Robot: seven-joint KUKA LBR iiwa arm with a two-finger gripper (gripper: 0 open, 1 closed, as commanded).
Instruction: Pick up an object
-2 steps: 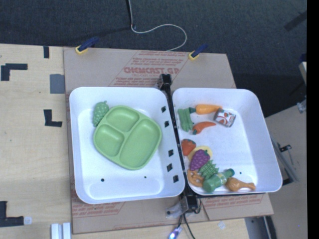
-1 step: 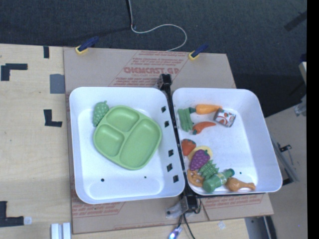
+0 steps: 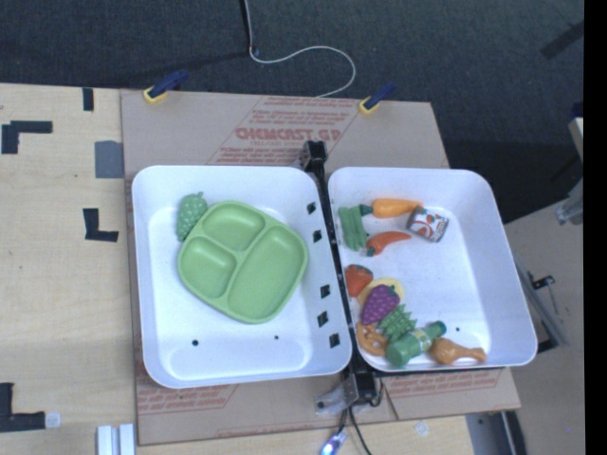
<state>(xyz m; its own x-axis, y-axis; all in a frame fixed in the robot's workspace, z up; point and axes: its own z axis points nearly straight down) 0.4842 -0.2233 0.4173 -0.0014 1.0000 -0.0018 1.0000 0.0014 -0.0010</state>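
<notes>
Gripper width, and how it stands to the toys, I cannot tell. Wooden bench point(image 3: 57, 282) bears a cardboard sheet point(image 3: 285, 131); dark carpet point(image 3: 427, 27) lies at 12 o'clock. The left bin point(image 3: 152, 282) holds a green plate point(image 3: 244, 262), with green grapes point(image 3: 191, 214) at its 10 o'clock. The right bin point(image 3: 474, 273) (crowded along 9 and 6 o'clock) holds a carrot point(image 3: 394, 207), a can point(image 3: 427, 224) and purple grapes point(image 3: 377, 303).

Both bins white: left bin point(image 3: 161, 349), right bin point(image 3: 474, 254). Left one: light green divided plate point(image 3: 242, 263), darker green bumpy toy point(image 3: 191, 214) at its far-left edge. Right one: orange carrot point(image 3: 396, 207), red-and-white can point(image 3: 427, 224), orange-red pepper point(image 3: 387, 243), green pod point(image 3: 352, 227), purple grapes point(image 3: 377, 303), tan-orange piece point(image 3: 457, 353). Brown cardboard point(image 3: 285, 131) with red print, tan desk point(image 3: 57, 282) with black marks, dark blue floor point(image 3: 427, 27).
</notes>
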